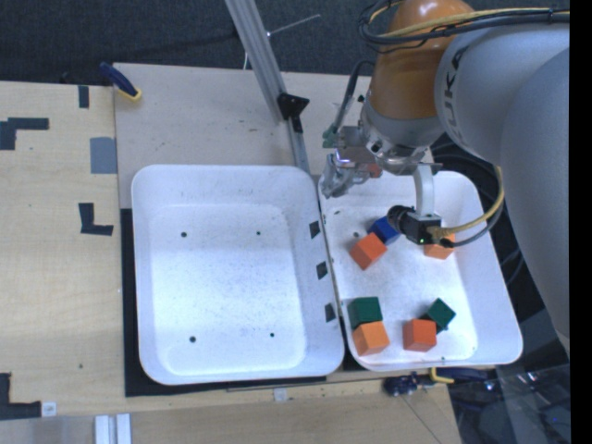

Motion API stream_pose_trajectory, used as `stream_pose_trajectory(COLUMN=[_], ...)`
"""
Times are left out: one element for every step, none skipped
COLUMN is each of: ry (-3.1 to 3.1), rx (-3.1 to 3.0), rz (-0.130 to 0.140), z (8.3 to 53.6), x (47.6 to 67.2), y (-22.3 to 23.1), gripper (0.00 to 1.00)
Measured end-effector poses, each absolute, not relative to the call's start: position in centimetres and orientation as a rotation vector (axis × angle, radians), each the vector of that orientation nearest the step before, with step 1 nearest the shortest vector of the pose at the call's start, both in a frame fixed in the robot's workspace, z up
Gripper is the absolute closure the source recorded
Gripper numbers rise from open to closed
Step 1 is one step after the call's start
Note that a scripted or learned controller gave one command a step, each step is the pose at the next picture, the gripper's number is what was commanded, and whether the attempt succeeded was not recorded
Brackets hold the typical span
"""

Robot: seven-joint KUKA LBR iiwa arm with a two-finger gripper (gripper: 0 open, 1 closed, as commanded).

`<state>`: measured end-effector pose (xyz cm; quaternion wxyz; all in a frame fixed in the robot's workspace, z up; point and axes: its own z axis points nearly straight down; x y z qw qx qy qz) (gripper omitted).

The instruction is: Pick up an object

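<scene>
Orange and grey, my own arm (462, 72) looms closest to the lens, reaching over the right-hand shallow white bin (490, 331). My gripper (344, 176) hangs at that bin's far left corner, by the rim shared with the left white bin (148, 248); whether it is spread or closed I cannot tell.

Nearest to it lies a small orange block (368, 250), touching a small blue block (385, 230), toward the camera and slightly right of my gripper. I judge it light, rigid and smooth-faced, best pinched across two opposite flat faces clear of its blue neighbour.
</scene>
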<state>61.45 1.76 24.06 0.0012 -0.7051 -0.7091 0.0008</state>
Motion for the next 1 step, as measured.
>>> stream_pose_trajectory(ry=[-2.225], rx=[-2.213], rz=[0.003], z=[22.81], x=[60.09], y=[6.42], gripper=[1.00])
